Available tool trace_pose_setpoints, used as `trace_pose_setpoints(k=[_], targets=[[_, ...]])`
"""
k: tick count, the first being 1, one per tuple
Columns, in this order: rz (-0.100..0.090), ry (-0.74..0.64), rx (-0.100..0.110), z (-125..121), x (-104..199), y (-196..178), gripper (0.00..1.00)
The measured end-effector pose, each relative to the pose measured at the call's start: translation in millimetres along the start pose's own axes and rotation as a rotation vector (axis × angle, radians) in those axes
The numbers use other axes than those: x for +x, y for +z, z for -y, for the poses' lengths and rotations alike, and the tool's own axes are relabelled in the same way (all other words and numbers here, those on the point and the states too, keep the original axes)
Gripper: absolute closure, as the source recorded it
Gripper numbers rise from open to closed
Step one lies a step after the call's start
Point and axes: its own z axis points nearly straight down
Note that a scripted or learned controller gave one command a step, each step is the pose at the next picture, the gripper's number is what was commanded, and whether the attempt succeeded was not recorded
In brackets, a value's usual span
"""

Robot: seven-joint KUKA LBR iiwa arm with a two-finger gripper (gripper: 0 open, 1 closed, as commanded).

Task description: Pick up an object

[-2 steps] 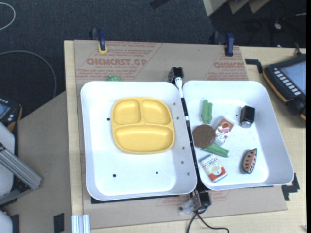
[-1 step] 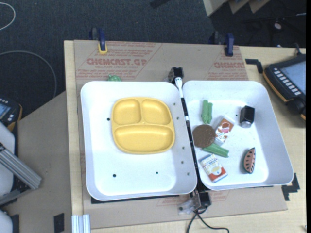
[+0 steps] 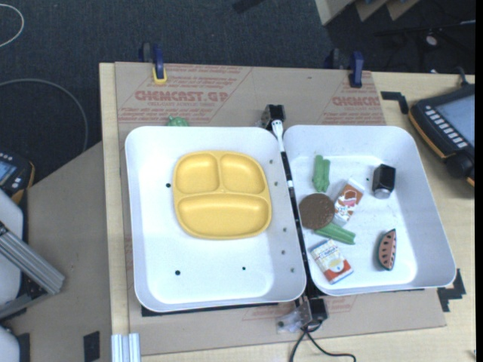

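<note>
The right bin [image 3: 411, 153] holds several small objects. A green pod [image 3: 322, 173] lies near its left wall, with a brown round disc [image 3: 317, 210] just below it. A small white and red carton [image 3: 348, 199] lies beside the disc, and a green stick [image 3: 335, 234] sits under it. A black block [image 3: 383, 180] rests toward the right. A watermelon slice [image 3: 386, 249] lies near the front right, and a small white and orange packet [image 3: 330, 261] sits at the front.
The left bin [image 3: 151, 270] holds a yellow three-compartment plate [image 3: 222, 194]. Both bins rest on a cardboard sheet [image 3: 226, 89] held by two blue clamps at the back. A yellow-edged tablet [image 3: 449, 127] lies off the bench to the right.
</note>
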Motion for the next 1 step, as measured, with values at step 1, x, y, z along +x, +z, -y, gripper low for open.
trace_pose_setpoints(k=[1], targets=[[0.003,-0.005,-0.006,-11.6,0.6,6.2,1.0]])
